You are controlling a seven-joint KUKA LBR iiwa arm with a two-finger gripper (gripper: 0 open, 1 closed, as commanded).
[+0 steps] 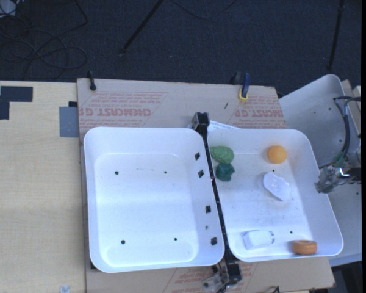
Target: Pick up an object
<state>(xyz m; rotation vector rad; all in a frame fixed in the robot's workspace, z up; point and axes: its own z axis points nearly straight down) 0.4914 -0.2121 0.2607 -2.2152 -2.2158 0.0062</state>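
My gripper (330, 180) hangs just outside the right bin (320, 215), and I cannot tell its state. The cardboard (171, 105) beneath reads "CHEMCAST" upside down. Inside lie an orange ball (277, 154), green lumps (222, 162), and a white piece (277, 186) slanting lower-right.

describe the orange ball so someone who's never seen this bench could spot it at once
Of the two white bins, take the right bin. Look to its far right corner, where the orange ball sits apart from the other things. It is round and plain orange, unlike the flat orange ring at the near right corner and the green lumps by the divider.
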